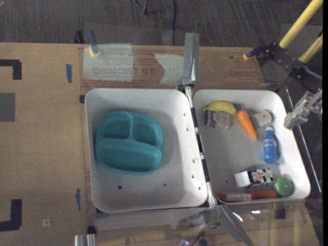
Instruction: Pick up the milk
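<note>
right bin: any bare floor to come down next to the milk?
Yes: the middle of the right bin is bare, bordered by can and carrot above, bottle right, milk below. Crowded: the bottom edge, with milk, apple and sausage.

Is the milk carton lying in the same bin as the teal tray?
No, the milk carton lies in the right bin, while the teal tray sits in the left bin.
</note>
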### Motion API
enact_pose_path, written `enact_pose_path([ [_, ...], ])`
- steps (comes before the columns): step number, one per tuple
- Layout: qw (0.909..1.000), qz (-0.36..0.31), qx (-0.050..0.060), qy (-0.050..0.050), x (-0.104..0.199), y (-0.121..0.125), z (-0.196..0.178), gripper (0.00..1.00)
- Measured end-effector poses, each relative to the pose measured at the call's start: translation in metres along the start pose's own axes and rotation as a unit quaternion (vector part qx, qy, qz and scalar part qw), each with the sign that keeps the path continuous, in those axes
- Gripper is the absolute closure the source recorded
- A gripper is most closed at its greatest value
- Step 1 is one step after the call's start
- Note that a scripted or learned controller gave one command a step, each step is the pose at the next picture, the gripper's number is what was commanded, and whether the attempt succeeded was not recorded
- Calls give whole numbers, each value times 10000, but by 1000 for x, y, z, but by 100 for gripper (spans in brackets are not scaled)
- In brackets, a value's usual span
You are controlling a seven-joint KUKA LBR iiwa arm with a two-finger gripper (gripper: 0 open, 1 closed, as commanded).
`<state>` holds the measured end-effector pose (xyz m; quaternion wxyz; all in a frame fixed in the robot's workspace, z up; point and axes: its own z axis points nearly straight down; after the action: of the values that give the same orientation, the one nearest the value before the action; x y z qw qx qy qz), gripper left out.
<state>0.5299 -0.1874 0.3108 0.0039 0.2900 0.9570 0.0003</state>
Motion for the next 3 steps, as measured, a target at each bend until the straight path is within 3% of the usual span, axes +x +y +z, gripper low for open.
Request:
enact_pose_path([
  [1, 9989, -465, -2, -6, -41, 15, 35, 100],
  [2, 9990, -449, -23, -53, -43, 15, 23, 100],
  [3, 9953, -966, 2, 8, -27, 0, 15, 100],
])
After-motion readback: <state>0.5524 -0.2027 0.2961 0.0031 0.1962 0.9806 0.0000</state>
